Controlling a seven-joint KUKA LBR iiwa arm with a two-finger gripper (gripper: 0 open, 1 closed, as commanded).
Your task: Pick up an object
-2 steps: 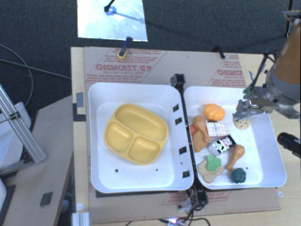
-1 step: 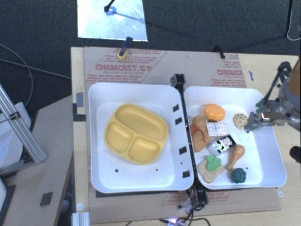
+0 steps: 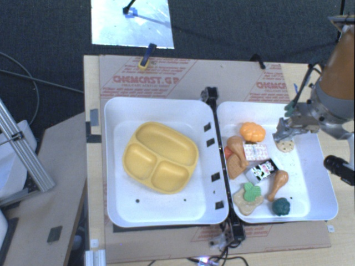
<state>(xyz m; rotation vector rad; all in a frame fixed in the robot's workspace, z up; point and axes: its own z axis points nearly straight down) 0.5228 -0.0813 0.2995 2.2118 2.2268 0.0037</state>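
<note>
Gripper (image 3: 284,133) hangs low over right bin (image 3: 324,201), just above a round cookie (image 3: 285,146); jaw state cannot be told. Toy foods lie clustered left of it. Yellow tray (image 3: 161,157) occupies left bin (image 3: 119,204).

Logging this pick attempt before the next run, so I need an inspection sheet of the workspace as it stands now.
Surface: two white bins side by side, left bin and right bin, on a board.
Job's things: right bin holds toy food, among them an orange piece, a cookie, a drumstick and a dark green piece.
Clutter: yellow tray in the left bin.
Grippers: end effector above the right bin, by the cookie.
Cables: dark cable on the floor at left.
Surroundings: shiny sheet on dark carpet.
</note>
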